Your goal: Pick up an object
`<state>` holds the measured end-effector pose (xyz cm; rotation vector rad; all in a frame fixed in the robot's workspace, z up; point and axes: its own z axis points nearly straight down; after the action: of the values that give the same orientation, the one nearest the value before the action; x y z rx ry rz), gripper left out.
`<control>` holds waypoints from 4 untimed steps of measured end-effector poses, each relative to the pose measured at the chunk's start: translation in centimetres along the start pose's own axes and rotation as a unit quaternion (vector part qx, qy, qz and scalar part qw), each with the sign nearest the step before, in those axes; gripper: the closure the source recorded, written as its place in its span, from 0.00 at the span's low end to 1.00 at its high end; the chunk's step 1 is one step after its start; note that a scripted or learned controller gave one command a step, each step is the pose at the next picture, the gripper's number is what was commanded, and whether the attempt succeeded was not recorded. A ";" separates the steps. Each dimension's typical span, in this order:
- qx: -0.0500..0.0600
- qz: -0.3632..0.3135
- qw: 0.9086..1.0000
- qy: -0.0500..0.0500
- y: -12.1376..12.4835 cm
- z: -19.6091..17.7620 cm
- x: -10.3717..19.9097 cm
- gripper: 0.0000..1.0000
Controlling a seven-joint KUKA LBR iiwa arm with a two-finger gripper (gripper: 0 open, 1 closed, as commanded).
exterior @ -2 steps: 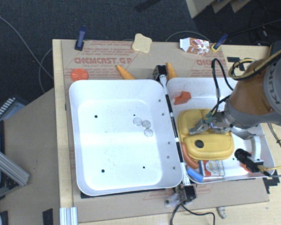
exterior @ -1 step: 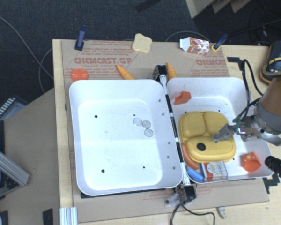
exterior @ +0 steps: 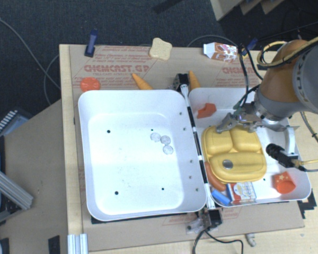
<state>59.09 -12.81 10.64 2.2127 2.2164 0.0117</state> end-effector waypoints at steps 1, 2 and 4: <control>-0.004 0.000 1.000 -0.006 4.7 1.1 3.0 0.00; 0.004 0.001 1.000 0.000 2.6 -11.3 1.6 0.00; -0.011 0.000 1.000 -0.004 -6.6 1.1 2.6 0.00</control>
<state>52.49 -10.22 9.50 2.1972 2.2017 0.0274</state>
